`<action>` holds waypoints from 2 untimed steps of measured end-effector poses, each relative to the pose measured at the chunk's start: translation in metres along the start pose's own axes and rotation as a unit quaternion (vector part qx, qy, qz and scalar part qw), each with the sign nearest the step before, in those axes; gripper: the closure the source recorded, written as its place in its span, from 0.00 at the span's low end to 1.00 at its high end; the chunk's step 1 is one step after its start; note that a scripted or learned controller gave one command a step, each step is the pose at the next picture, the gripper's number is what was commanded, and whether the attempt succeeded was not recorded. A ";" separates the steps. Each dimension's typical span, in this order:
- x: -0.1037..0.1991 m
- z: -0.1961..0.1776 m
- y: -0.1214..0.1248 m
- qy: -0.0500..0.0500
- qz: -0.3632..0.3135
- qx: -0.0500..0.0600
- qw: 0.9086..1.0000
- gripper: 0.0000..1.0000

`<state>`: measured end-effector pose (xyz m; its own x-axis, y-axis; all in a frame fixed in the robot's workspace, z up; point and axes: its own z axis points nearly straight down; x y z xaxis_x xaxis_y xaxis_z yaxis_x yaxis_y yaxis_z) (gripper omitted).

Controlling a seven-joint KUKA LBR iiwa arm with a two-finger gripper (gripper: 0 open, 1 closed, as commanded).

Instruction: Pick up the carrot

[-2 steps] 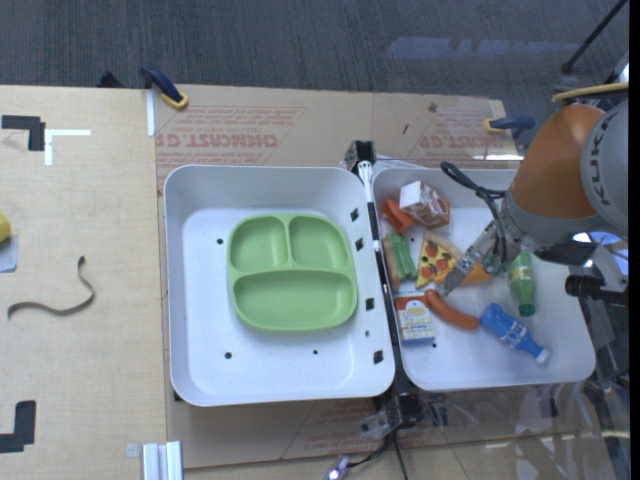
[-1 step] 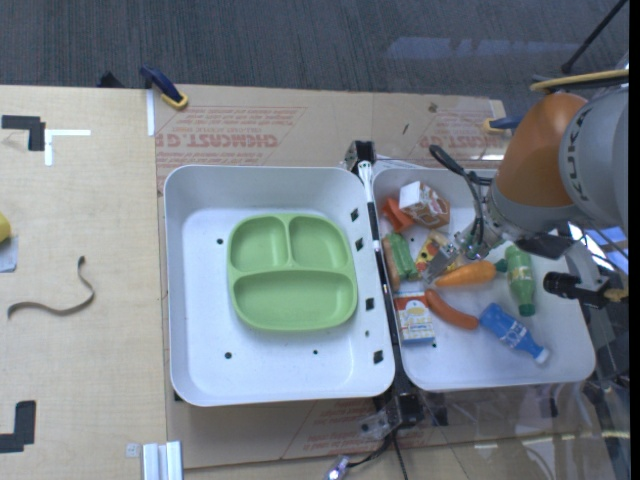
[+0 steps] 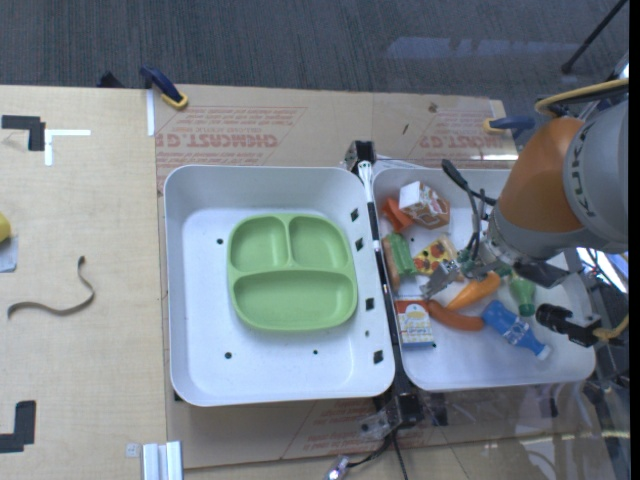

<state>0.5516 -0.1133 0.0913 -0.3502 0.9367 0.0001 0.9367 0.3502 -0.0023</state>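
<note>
The orange carrot (image 3: 477, 289) lies slanted in the middle of the right bin (image 3: 480, 368), among other toy foods. My gripper (image 3: 442, 281) is low over that bin, right at the carrot's left end and touching or nearly touching it. The wrist and the orange-banded arm (image 3: 540, 183) come down from the upper right and hide part of the bin behind them. From this angle I cannot make out whether the carrot is gripped.
A red-orange sausage-like piece (image 3: 455, 318) lies just below the carrot, with a blue bottle (image 3: 515, 330) to its right. A small box (image 3: 415, 323), green pieces (image 3: 401, 258) and packets (image 3: 424, 204) crowd the bin. The left bin (image 3: 200, 358) holds a green divided plate (image 3: 293, 271).
</note>
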 end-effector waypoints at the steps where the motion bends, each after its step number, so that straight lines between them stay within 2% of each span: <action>1: -0.001 -0.009 0.000 -0.001 -0.001 0.000 1.000 1.00; 2: 0.088 -0.100 0.032 -0.001 -0.028 -0.001 1.000 1.00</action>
<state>0.5504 -0.0194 0.1912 -0.4014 0.9159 -0.0011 0.9159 0.4014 -0.0009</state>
